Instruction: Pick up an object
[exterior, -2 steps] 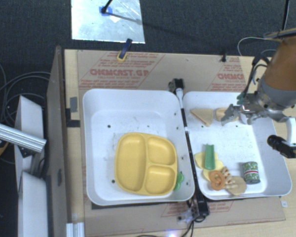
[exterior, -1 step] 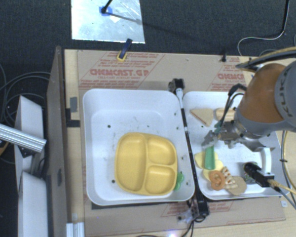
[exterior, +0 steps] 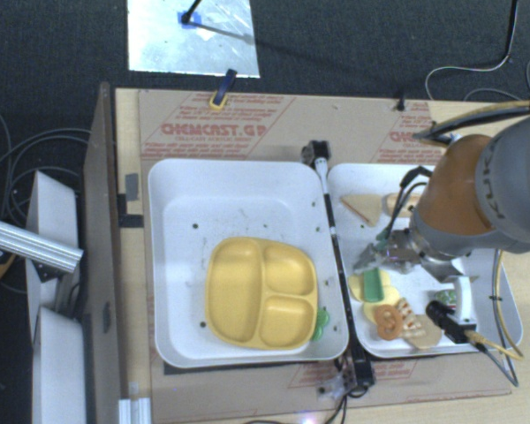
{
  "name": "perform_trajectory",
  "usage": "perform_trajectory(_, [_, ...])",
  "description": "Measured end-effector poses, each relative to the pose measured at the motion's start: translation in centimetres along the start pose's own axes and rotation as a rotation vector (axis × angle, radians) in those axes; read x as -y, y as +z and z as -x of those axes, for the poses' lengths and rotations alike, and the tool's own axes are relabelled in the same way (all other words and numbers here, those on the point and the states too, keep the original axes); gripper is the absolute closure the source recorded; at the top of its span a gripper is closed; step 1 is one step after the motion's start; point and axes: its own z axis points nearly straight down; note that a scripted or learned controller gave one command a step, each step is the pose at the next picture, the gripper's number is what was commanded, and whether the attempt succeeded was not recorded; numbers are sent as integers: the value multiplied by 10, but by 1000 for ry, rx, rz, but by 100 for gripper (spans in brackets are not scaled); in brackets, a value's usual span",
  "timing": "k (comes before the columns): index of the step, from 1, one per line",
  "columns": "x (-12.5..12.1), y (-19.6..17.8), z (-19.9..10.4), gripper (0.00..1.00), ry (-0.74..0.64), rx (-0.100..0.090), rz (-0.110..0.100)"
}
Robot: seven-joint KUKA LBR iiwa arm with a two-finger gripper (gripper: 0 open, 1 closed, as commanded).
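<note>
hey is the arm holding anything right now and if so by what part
Cannot be told. The tool sits low in the right bin, above a yellow-green item, with its tips too blurred to show any hold.

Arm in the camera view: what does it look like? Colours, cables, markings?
The thick rounded grey arm carries a broad orange band above the wrist. Below it sits a grey metal wrist block leading to the two-finger gripper. A black cable loops along the orange section. No markings or lettering are legible on it.

Right bin [exterior: 490,338] contents: yellow-green piece [exterior: 371,285], orange pretzel-shaped item [exterior: 389,321], tan wedge [exterior: 362,207], lying flat, closely grouped.
</note>
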Motion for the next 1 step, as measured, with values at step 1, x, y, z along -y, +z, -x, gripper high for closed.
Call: perform_trajectory(1, [9,-2,54,0,2,3,2])
